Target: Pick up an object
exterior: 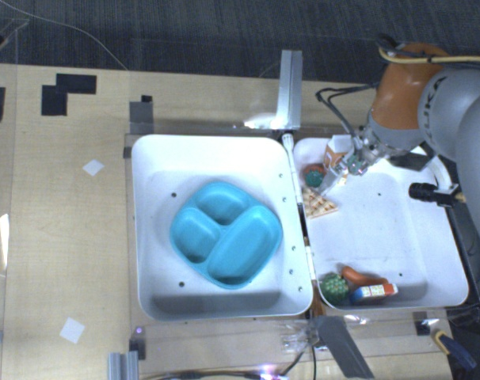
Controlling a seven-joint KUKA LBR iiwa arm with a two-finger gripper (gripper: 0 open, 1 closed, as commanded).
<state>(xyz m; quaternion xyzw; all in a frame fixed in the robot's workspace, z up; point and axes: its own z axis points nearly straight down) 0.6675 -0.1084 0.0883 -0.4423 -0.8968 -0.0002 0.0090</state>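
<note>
Fingertips of my gripper (347,167) blur together over the upper left corner of the right bin (398,236); whether they are open or closed, I cannot tell. Small objects beneath me are hard to make out: a teal ball (313,177), a tan waffle-like piece (319,205), an orange-and-white packet (333,155) partly hidden. Along the bin's lower edge lie a green ball (333,287), an orange piece (359,275) and a small bottle (373,292). My left bin (157,172) holds a blue divided tray (226,233).

blue tray (226,233), white bins (154,172), orange-banded arm (430,101)
</note>
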